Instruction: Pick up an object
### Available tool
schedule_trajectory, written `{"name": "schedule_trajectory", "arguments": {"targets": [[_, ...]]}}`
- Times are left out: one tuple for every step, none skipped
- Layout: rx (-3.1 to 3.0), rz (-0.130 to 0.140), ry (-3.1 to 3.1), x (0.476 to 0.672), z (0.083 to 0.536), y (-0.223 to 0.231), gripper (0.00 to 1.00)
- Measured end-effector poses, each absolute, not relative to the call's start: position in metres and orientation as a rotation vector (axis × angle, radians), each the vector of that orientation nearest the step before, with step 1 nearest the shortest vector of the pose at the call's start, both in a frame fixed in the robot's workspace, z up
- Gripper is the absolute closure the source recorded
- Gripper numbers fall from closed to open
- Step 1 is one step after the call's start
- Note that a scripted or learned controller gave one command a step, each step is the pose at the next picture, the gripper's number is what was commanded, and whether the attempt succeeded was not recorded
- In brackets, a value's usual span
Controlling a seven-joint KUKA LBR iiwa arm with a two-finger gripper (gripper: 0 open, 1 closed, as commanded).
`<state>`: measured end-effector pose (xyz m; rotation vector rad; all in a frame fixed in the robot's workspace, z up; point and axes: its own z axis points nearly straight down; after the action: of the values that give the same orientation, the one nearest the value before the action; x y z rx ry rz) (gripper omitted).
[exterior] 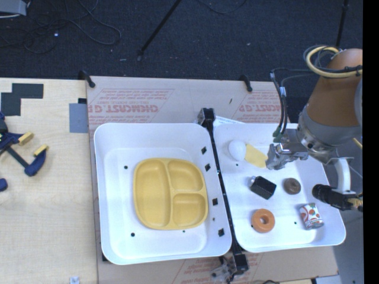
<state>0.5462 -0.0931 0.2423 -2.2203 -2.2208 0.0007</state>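
My gripper point(277, 160) hangs over the upper middle of the right bin point(334, 232); nothing shows in its grasp. Just to its left lies a pale yellow wedge point(256, 155), and beyond that a white egg-shaped object point(237, 149). A black block point(262, 187) sits below and slightly left of the gripper. A small brown disc point(292, 186) lies below and to its right. An orange ring point(263, 220) and a red-and-white can point(311, 215) rest near the bin's front.
The left bin point(112, 158) holds a yellow divided plate point(170, 193). A black divider point(216, 182) runs between the bins. Blue clamps point(26, 152) lie on the wooden bench at far left. The arm point(334, 108) rises at the right.
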Motion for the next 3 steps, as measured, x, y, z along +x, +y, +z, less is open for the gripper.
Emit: {"name": "schedule_trajectory", "arguments": {"targets": [[-2.216,0.003,-2.221,0.537,0.23,-0.039,1.0],[-2.214,0.004,-2.221,0.531,0.218,0.011,1.0],[-2.213,0.004,-2.222,0.523,0.218,0.053,1.0]]}}
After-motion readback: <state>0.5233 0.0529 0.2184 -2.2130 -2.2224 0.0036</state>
